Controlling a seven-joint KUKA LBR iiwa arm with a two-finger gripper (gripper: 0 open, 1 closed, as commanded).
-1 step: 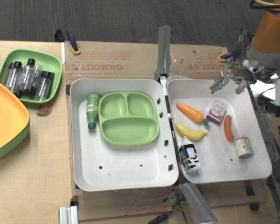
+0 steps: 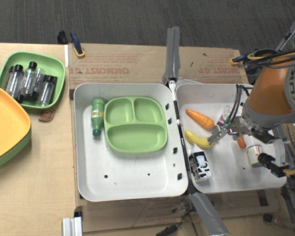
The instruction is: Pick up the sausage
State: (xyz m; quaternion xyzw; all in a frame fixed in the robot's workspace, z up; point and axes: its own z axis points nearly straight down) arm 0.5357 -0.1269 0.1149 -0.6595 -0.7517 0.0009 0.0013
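Within the right-hand shallow white bin [image 2: 226, 181], the grey arm with the orange band [image 2: 268, 90] reaches in from the right, and its two-finger gripper [image 2: 217, 134] sits low over the bin floor. Whether the fingers stand wide or narrow cannot be told from this slanted view, and nothing is seen between them.

The gripper tip lies just beside the right end of the yellow curved banana [image 2: 196, 139], which rests near the bin's left wall. The orange tapered carrot [image 2: 200, 118] lies above the banana, apart from the gripper. A small reddish-orange piece [image 2: 241, 142], likely the sausage, lies on the bin floor to the right of the gripper, partly hidden under the wrist. A small black-and-white box [image 2: 200, 164] lies in the lower left corner of this bin.

The left-hand shallow white bin [image 2: 128, 181] bears a green three-compartment plastic plate [image 2: 135, 124] and, just beside its left edge, a green bottle [image 2: 97, 116] lying lengthwise.

On the bench to the left, a green square tray [image 2: 56, 68] holds dark-capped vials [image 2: 29, 82], next to a stack of yellow plates [image 2: 7, 129].
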